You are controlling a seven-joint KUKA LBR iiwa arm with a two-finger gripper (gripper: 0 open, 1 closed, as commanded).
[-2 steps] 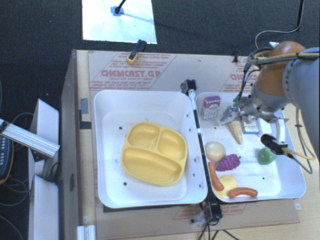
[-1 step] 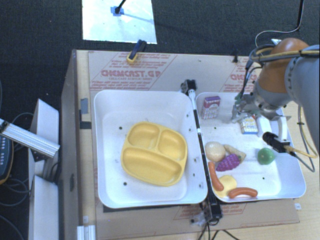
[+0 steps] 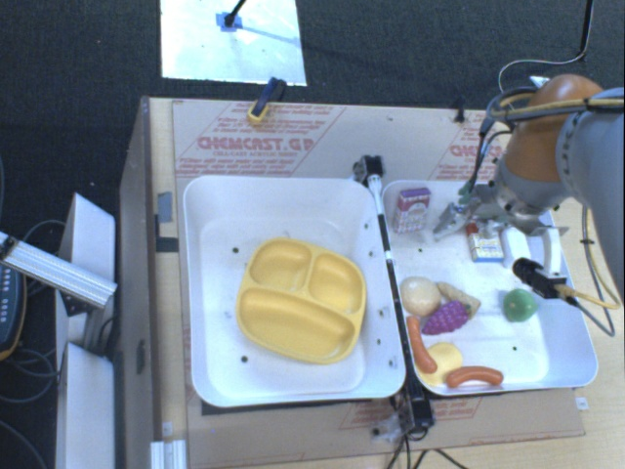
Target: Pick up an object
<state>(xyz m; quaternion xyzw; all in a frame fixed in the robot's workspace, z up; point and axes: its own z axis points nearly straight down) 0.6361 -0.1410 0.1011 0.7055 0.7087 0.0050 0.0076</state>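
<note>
Dark carpet is surrounding the bench (image 3: 293,135), which is carrying a protective sheet with red lettering and two shallow white bins lying side by side.

Left bin (image 3: 210,262): it is holding one yellow divided tray (image 3: 303,299), lying flat near the bin's centre with its compartments facing up.

Right bin (image 3: 576,360): it is holding the loose items. A small white and purple carton (image 3: 412,208) is standing in the upper left corner of this bin. Below it, a pale potato-like piece (image 3: 421,295) is lying beside a bunch of purple grapes (image 3: 446,317). An orange carrot (image 3: 421,347) is lying along the bin's left wall, a yellow piece (image 3: 445,357) is sitting just beside it, and a sausage (image 3: 475,376) is lying at the lower edge. A green round item (image 3: 520,305) is sitting toward the right side, well apart from the grapes. A small white packet with red markings (image 3: 485,246) is lying in the upper middle of the bin.

Arm (image 3: 576,135): it is reaching in from the upper right of the frame, orange band showing above the wrist. The gripper (image 3: 480,213) is hanging low over the upper part of the right bin, directly above the white packet. Its metal parts are blurring together against the packet, so whether it is spread or pinching cannot be told from this angle; possibly it is touching the packet.
</note>
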